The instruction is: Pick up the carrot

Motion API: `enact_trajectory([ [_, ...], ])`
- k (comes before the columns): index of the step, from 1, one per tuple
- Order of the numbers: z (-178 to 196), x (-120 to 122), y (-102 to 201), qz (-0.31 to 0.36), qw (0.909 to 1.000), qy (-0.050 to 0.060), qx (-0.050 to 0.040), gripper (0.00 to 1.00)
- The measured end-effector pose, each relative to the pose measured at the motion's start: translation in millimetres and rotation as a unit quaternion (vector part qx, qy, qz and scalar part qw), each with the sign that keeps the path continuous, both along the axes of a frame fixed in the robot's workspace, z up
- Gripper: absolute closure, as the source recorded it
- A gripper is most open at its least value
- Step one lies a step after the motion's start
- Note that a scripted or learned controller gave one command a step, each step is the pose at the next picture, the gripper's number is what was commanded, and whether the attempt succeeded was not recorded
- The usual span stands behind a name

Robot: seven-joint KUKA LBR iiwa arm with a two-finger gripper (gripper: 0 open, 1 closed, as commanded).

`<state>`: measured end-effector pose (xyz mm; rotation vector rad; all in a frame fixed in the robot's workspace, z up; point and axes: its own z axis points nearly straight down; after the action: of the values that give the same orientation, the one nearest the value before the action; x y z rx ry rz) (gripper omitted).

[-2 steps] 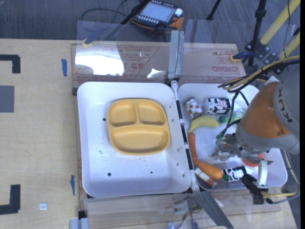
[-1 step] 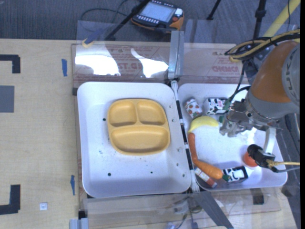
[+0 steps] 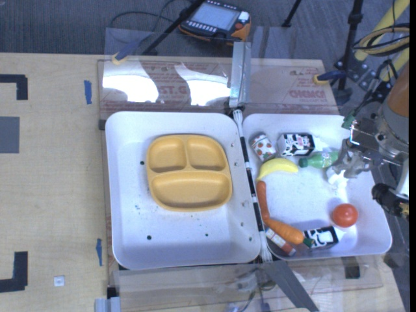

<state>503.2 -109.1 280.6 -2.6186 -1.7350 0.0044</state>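
Risks first. Carrot (image 3: 286,229) lies at near-left of right bin (image 3: 380,242), its left end touching a red sausage (image 3: 262,200) and its right end against a black-and-white carton (image 3: 323,237), with a packet tucked under it; a descent there could catch a neighbour or slip off the tapered body. Gripper (image 3: 346,164) hangs at the bin's far-right edge, well apart from carrot; whether it is open or closed I cannot tell, and nothing is visibly held. Tomato (image 3: 344,214) sits between gripper and carrot, so a low traverse could knock it. Surface: 2 white bins on a wooden bench (image 3: 45,174); left bin (image 3: 123,194) holds a yellow tray (image 3: 188,172). Beyond: grey floor, pendant (image 3: 214,18), tripod legs.
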Motion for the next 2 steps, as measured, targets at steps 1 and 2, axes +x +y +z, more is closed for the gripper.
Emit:
enact_trajectory([
  [1, -14, 64, -47, 0.075, 0.9972, -0.002, -0.0005, 1.00],
  [2, 50, 105, -102, 0.107, 0.9943, -0.001, -0.0001, 1.00],
])
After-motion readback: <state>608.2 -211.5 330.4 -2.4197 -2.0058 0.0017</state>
